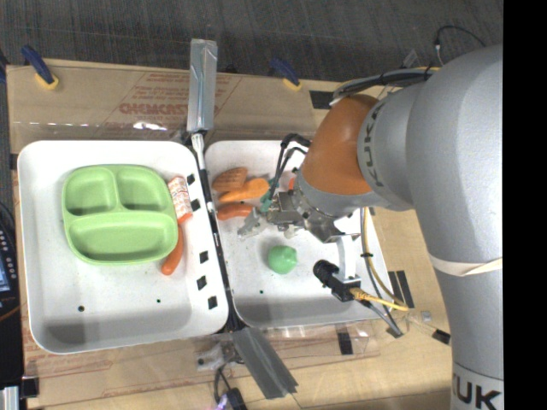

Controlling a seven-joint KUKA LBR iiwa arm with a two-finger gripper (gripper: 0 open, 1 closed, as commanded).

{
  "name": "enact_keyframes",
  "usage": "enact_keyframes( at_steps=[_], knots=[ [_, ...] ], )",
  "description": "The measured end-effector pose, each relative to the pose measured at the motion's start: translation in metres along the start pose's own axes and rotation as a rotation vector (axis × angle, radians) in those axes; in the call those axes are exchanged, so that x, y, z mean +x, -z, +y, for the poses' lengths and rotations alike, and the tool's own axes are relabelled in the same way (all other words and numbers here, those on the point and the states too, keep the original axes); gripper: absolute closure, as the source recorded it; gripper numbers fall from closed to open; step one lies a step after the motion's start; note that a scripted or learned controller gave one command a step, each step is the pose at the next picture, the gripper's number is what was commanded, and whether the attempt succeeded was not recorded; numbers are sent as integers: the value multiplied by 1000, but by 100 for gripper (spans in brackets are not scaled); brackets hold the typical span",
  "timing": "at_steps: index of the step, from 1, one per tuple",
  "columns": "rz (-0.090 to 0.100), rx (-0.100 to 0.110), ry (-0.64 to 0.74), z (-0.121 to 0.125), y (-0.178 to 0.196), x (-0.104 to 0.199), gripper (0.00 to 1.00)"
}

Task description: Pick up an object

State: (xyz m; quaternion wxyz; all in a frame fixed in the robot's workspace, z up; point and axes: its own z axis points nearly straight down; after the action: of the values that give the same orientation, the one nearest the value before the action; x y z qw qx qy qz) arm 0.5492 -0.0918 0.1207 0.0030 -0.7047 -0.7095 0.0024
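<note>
Rounded green object (282, 259) on smooth white bin (256, 310).

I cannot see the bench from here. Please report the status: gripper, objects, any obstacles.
Gripper low in right white bin, beside orange food pieces. Round green object lies apart, untouched. Green divided tray in left bin.

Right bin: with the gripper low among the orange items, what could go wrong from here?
The orange pieces lie bunched together by the divider, so the gripper may catch two, or only nudge one against the wall. The green ball sits loose just below the gripper; a sideways move might knock it rolling. The arm's wrist hides part of the right bin, so anything under it could be struck unseen.
</note>
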Motion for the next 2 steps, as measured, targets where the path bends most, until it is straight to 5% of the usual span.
enact_keyframes(
  at_steps=[1,2],
  knots=[
    [1,-4,-4,-73,-30,-34,0],
    [0,-4,26,-24,-29,-2,0]
  ],
)
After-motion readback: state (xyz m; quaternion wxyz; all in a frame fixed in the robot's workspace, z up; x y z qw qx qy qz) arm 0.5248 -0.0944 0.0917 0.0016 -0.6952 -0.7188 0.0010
